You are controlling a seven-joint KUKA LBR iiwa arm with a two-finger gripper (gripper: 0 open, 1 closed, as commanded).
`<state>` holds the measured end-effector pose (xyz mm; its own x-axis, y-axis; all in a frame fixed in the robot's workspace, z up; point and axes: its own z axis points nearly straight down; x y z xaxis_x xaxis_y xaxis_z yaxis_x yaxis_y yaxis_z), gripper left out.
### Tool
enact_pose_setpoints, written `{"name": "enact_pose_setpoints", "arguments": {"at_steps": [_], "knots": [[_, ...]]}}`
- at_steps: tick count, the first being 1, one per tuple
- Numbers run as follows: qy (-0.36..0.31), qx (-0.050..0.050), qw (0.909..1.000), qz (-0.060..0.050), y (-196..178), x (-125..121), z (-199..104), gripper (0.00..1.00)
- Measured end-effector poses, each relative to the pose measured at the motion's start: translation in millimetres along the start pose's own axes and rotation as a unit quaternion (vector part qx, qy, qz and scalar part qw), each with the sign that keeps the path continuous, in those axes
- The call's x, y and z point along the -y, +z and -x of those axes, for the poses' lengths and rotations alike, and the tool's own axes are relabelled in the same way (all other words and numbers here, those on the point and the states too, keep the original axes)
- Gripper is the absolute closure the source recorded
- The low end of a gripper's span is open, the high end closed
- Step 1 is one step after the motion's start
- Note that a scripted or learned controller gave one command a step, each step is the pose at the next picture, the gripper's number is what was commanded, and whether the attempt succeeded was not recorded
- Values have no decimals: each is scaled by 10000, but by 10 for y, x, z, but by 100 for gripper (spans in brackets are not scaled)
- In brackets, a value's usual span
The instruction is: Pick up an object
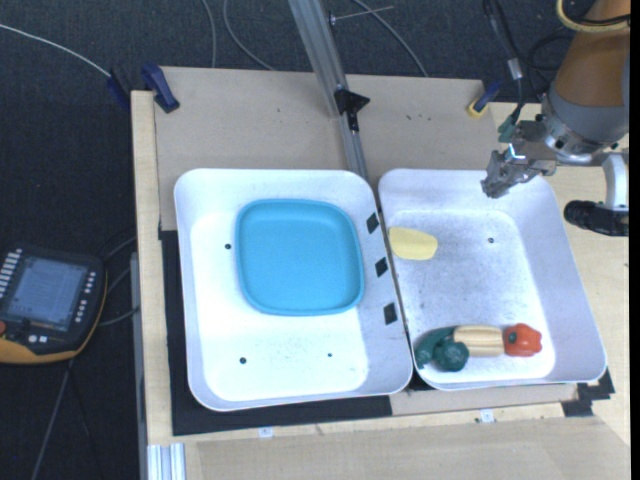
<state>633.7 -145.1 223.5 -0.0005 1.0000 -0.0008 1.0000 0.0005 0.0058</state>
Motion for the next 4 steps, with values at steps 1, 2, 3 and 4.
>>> {"name": "enact_pose_setpoints", "arguments": {"at_steps": [1,2,3,4], "knots": [[-22,-11,10000,-18,-97,62,-587,100],[-18,-10,10000,-28,-14,200,-1066,100],[-19,-10,10000,-29,65,312,-1574,100],[-17,-11,10000,-25,-17,400,-1993,100]]}}
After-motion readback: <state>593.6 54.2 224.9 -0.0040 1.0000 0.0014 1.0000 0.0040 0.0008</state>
